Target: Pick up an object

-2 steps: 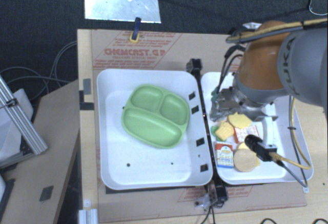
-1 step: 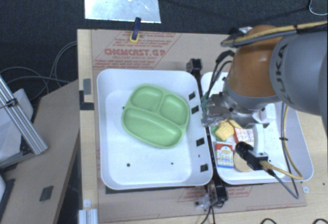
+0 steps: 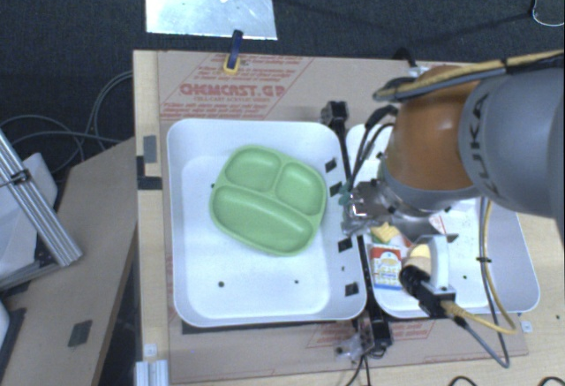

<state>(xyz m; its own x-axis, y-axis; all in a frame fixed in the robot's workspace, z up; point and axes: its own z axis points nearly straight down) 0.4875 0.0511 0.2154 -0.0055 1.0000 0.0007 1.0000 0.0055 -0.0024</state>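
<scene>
**Operator:** Small carton (image 3: pixel 386 268), printed red, white and blue: where is it lying?

**Technician:** It is lying in the right bin (image 3: pixel 523 289), close to that bin's left wall, at the lower centre-right of the frame. A small yellow item (image 3: pixel 385 234) is lying just above it in the frame.

**Operator:** Where is the gripper standing?

**Technician:** The gripper (image 3: pixel 362 206) is hanging over the left edge of the right bin, just up and left of the small carton. The grey arm (image 3: pixel 521 141) is reaching in from the right and covering much of that bin. How far the gripper is opening, and whether it is gripping anything, cannot be told.

**Operator:** And the left bin (image 3: pixel 256 309)?

**Technician:** It is holding a green divided plate (image 3: pixel 267 199), lying flat near its middle, left of the gripper.
</scene>
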